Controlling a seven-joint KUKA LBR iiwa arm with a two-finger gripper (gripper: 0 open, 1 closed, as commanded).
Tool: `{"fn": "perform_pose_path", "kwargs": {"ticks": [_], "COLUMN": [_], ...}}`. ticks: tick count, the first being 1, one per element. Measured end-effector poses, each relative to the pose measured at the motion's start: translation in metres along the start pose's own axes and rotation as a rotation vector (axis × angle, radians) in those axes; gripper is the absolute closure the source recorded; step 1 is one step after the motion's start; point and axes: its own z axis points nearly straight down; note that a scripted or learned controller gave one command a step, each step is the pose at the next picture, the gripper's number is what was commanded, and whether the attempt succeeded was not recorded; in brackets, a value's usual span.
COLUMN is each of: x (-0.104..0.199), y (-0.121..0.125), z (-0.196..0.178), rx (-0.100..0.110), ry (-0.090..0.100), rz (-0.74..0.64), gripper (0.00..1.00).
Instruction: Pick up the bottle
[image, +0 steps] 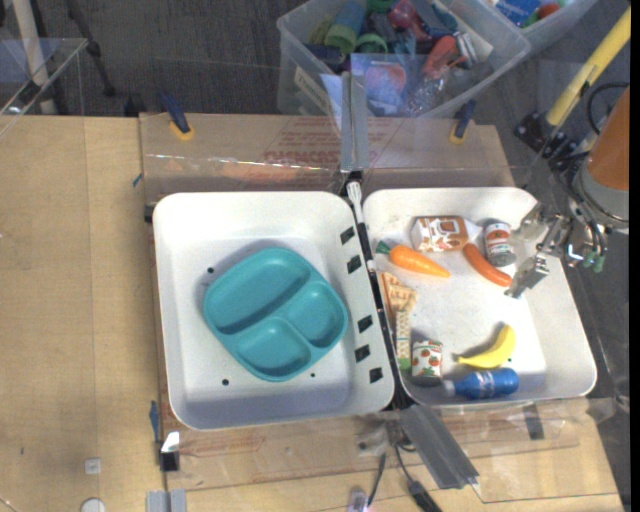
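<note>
Bottle (484, 383), blue, lies on its side along the right bin's (572, 330) near wall, touching the banana (490, 347), long axis crosswise. The hand (530, 262) hovers farther back and rightward, fingers apart, grasping nothing.

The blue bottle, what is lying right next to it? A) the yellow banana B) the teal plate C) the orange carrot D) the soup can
A: in the right bin, the blue bottle lies on its side at the near edge, and the banana sits just behind it, closer than the carrot or the can.
</note>
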Motion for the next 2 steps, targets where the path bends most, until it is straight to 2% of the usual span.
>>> {"fn": "perform_pose_path", "kwargs": {"ticks": [1, 2], "x": [0.063, 0.102], "y": [0.008, -0.019], "z": [0.091, 0.005], "rx": [-0.001, -0.001], "ry": [-0.004, 0.002], "rz": [-0.094, -0.217], "gripper": [0.0, 0.0]}}
